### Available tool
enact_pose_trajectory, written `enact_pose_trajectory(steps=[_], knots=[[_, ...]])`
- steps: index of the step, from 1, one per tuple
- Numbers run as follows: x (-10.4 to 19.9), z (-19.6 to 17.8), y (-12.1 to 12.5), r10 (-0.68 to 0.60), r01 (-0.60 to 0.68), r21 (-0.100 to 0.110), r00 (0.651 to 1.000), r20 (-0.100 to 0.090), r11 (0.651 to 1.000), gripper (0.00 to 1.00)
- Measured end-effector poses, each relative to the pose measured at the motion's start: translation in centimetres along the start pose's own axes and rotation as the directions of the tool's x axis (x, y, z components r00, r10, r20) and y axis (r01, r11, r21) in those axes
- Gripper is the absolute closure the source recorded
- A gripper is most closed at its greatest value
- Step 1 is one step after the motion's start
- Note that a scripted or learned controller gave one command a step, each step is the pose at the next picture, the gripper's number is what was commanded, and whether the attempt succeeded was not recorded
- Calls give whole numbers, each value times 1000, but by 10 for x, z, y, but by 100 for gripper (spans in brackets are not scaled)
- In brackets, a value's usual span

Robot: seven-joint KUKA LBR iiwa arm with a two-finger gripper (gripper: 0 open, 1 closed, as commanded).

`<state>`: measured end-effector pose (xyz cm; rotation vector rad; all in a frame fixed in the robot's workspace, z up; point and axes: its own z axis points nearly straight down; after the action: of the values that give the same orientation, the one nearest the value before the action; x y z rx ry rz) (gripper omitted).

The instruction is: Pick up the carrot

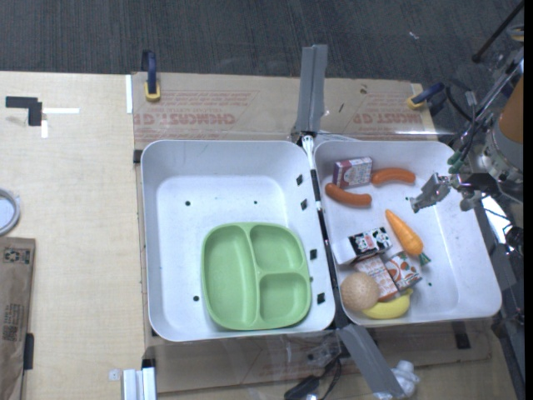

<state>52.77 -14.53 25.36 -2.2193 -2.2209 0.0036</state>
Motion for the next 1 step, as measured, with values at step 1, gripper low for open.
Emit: enact_pose_trajectory(steps=[1], knots=[[33,46,-6,64,-64,1,998,0,998,0]])
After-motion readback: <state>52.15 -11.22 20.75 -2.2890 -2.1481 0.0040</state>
